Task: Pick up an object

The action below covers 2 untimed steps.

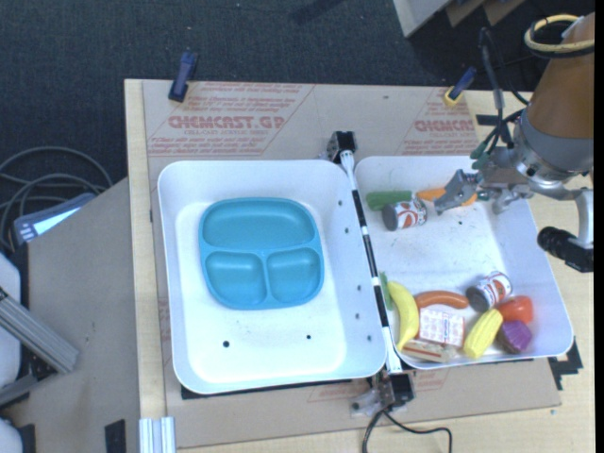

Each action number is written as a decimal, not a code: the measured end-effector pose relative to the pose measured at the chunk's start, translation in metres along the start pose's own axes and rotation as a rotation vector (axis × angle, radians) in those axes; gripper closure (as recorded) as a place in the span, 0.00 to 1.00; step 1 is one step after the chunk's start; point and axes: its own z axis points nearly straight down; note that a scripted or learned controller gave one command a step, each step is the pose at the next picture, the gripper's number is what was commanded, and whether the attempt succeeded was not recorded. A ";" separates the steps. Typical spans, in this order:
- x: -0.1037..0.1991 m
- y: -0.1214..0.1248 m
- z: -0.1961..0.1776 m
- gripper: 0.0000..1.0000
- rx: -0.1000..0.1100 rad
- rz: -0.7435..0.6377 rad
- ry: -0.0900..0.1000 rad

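My gripper (457, 194) hangs low over the far part of the right bin (552, 281), at the end of the grey arm with its orange band (564, 83). Just left of it lies a small orange carrot-like piece (430, 194); I cannot tell whether they touch. Further left are a green piece (388, 199) and a red-and-white can (406, 215) on its side. At the bin's near end sits a cluster: a banana (406, 311), a sausage (442, 299), a second can (489, 291), a red-orange fruit (518, 309), a purple piece (515, 336), a yellow corn cob (482, 333) and a patterned packet (441, 327).
The left bin (179, 253) holds a blue divided plate (261, 251). A black rail (363, 243) runs between the bins. The middle of the right bin floor (453, 253) is bare. Clamps sit at the bench's far corners (182, 75).
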 end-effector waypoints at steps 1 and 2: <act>0.029 0.064 0.078 0.00 -0.001 -0.001 0.000; 0.030 0.092 0.141 0.00 -0.006 0.000 -0.001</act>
